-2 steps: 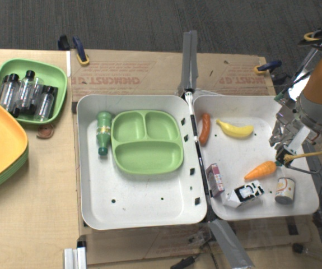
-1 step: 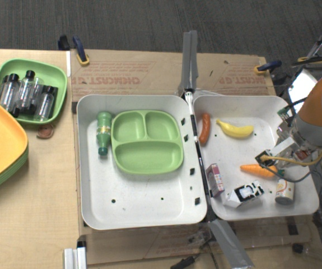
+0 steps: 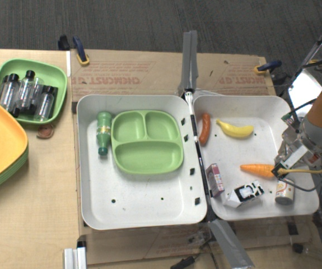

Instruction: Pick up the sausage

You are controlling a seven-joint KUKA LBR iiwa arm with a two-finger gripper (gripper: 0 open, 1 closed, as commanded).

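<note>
The sausage (image 3: 204,129) is a reddish-brown link lying lengthwise against the left wall of the right bin (image 3: 261,106), near its far end. My gripper (image 3: 284,165) hangs low at the right side of that bin, by the thick end of a carrot (image 3: 257,170) and just above a small can (image 3: 284,194). It is far to the right of the sausage, with the banana (image 3: 235,129) lying between them.
The right bin also holds a pink box (image 3: 215,177) and a black-and-white carton (image 3: 245,194) near the front. The left bin (image 3: 88,167) carries a green divided plate (image 3: 147,141) and a green bottle (image 3: 103,132). A green tray of bottles (image 3: 29,91) and orange plates (image 3: 1,144) sit at far left.
</note>
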